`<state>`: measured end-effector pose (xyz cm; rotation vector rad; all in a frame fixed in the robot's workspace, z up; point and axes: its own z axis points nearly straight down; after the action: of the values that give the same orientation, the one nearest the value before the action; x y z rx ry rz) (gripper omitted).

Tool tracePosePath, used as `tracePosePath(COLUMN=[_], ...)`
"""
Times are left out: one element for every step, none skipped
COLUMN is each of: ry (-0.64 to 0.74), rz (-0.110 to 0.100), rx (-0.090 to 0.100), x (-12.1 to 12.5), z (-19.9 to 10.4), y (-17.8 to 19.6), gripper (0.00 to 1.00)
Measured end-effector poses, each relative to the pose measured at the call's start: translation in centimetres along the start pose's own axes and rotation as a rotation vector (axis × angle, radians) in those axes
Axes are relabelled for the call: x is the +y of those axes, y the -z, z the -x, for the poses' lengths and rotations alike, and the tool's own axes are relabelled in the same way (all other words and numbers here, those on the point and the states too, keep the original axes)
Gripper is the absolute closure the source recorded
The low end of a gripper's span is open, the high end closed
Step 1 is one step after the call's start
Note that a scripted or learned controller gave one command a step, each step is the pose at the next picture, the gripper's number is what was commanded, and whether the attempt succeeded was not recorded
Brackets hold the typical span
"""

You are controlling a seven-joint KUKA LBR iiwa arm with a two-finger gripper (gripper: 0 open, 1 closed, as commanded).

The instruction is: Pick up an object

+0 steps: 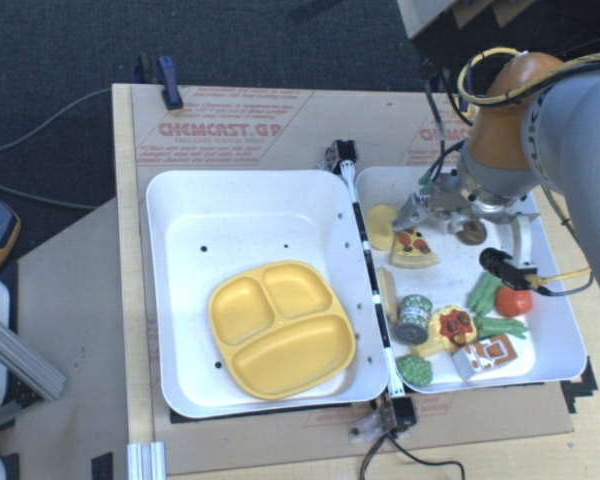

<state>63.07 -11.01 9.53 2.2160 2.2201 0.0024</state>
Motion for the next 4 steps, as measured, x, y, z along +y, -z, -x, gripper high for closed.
tracePosePath(ry=[-0.002,-0.006,-0.003,0.000], rz=[-0.009,0.007,-0.012,-0.011], rx=[0.004,-0.005,0.004,0.001], x=[-2.8,2.0,0.3,3.5], z=[-0.4,7.3,7.7,5.3], y=[-1.1,5.3,-1.5,-1.1], gripper=[0.00,0.00,0.00,0.00])
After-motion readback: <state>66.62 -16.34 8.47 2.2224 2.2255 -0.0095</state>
